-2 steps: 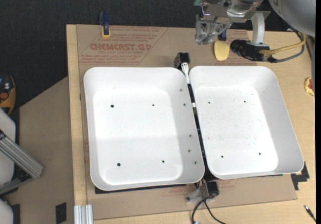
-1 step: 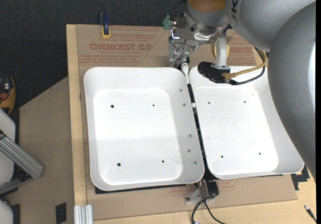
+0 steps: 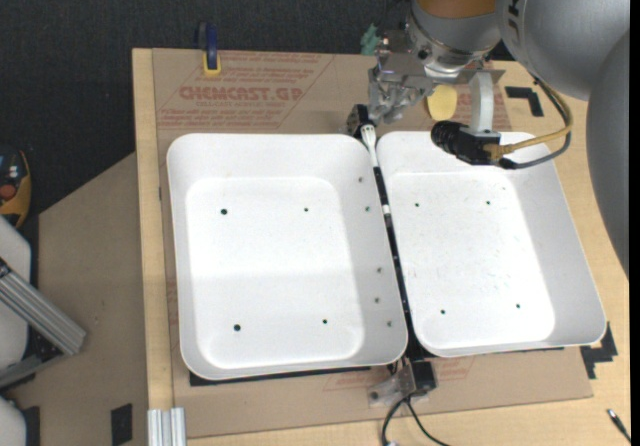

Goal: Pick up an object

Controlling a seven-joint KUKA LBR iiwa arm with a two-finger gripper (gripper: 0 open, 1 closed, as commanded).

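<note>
My gripper (image 3: 392, 100) hangs from the grey arm with its orange band, above the far end of the seam between the two white bins. It is over the bench's cardboard just beyond the bin rims. A small pale yellow object (image 3: 441, 101) shows just to the right of the gripper, behind the far rim of the right bin (image 3: 560, 234); I cannot tell whether it is held or lies on the bench. The left bin (image 3: 180, 234) sits beside the right one.
A black cable fitting (image 3: 465, 142) hangs off the wrist over the right bin's far rim. A blue and yellow clamp (image 3: 209, 49) grips the cardboard at the far left. The arm's big grey body (image 3: 590, 24) occupies the upper right.
</note>
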